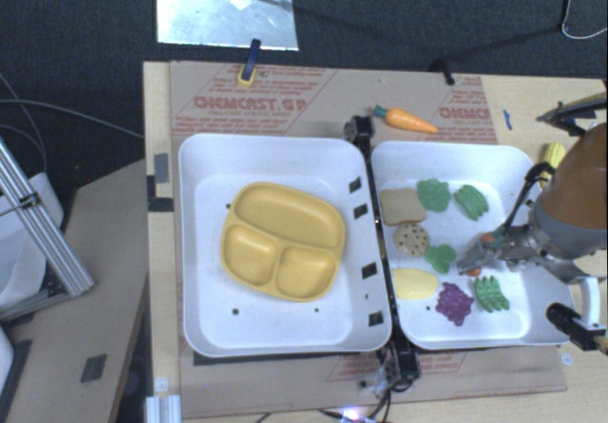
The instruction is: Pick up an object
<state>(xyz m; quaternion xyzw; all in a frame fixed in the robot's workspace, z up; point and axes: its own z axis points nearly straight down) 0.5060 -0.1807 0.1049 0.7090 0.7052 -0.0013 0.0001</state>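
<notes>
My gripper (478, 258) reaches in from the right and hangs low over the right bin (513, 164). It sits between a small green piece (440, 258) on its left and a ridged green piece (490, 295) just below it. A small orange bit (487, 240) shows at the gripper's upper edge; I cannot tell whether it is a toy or part of the tool. Other toy foods lie in this bin: a brown bread slice (402, 205), a speckled cookie (411, 239), a green broccoli (433, 194), a green leaf (471, 201), a yellow piece (413, 283) and purple grapes (454, 302).
The left bin (204, 174) holds a yellow divided plate (282, 240). A toy carrot (407, 119) lies on the cardboard behind the bins. The grey arm with its orange band (575, 193) covers the right bin's right side. A black divider (375, 240) runs between the bins.
</notes>
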